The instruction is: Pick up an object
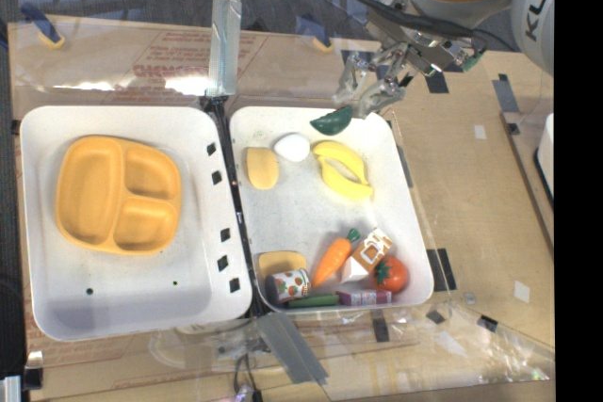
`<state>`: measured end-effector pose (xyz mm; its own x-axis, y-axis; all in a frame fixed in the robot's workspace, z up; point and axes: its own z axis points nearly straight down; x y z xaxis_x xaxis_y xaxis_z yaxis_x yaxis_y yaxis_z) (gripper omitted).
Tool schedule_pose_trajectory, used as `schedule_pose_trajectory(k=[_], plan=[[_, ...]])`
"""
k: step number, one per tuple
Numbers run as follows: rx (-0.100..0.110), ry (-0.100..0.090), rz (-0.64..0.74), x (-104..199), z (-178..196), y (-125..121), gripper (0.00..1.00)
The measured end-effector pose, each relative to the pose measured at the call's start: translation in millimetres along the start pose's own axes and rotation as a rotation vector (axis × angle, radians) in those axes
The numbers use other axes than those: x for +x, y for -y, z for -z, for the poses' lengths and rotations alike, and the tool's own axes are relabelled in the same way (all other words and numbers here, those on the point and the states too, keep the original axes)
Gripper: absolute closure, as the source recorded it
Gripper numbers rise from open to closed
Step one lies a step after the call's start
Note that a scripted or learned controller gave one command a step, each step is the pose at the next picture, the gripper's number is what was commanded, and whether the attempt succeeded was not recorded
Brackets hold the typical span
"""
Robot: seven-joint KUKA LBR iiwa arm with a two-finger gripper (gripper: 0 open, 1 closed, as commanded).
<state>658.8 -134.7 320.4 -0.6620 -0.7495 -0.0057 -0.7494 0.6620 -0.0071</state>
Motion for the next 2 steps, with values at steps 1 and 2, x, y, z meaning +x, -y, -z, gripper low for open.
schedule_pose_trajectory(k=[1, 2], plan=[[0.004, 0.003, 0.002, -1.3, 11.2, 0.4, 1.00], [-0.001, -0.005, 0.073, 65.8, 62.1, 41.0, 1.00]])
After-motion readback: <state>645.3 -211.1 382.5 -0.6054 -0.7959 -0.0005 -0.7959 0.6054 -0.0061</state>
